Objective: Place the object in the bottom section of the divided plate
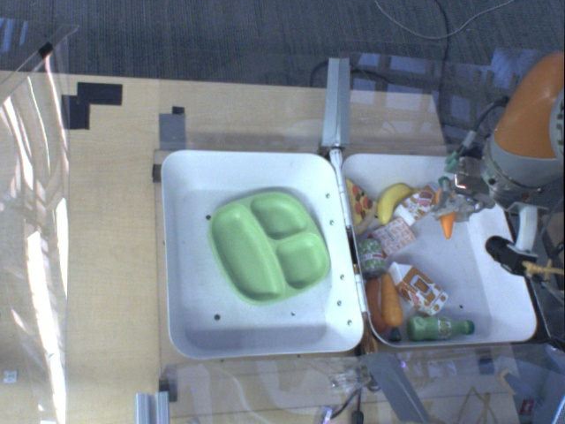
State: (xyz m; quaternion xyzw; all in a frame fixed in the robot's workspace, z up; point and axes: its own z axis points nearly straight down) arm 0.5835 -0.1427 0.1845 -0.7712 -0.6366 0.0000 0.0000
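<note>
Can't tell the jaw state on the gripper (pixel 465 193) at frame right, hovering over the right bin (pixel 512 321) near the small carrot (pixel 447 225). Pick step, nothing visibly held. Next: grasp, carry left to the green divided plate (pixel 269 246), lower section.

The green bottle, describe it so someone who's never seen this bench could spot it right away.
Look in the right white bin, the one crowded with toy food. Along its near wall, the green bottle lies on its side, just right of the orange hot dog. It is the one solid green thing in that bin.
</note>
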